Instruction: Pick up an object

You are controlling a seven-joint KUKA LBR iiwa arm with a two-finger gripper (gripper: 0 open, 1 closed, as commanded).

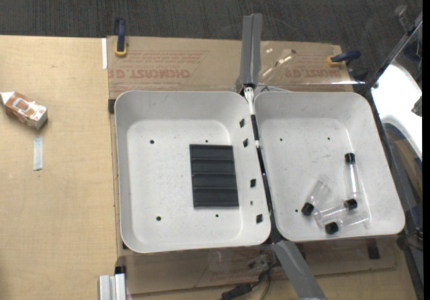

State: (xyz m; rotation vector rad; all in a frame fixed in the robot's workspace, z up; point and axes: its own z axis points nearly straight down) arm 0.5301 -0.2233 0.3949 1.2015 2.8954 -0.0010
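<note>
Grey metal bar (299, 272) is jutting out nearest the camera, below the seam between the two bins. Just beyond it, in the near right corner of the right bin (376, 124), three clear tubes with black caps (339, 208) are lying bunched together, touching or nearly so. A black ribbed block (214, 175) is lying flat in the middle of the left bin (134, 225), well apart from the walls. Any of these could be serving as the task's object.

How the gripper's jaws are standing, and whether they are holding anything, cannot be told from this view.

Several risks are looming. The tubes are looking smooth and round, so one is likely to be rolling or squirting out as the jaws are closing. Being so crowded, a descending finger may be landing on a neighbour and scattering the cluster. They are also sitting close to the sloping bin wall, which could be blocking a finger. The block is lying low and wide, so jaws may be sliding over it without gripping.
</note>
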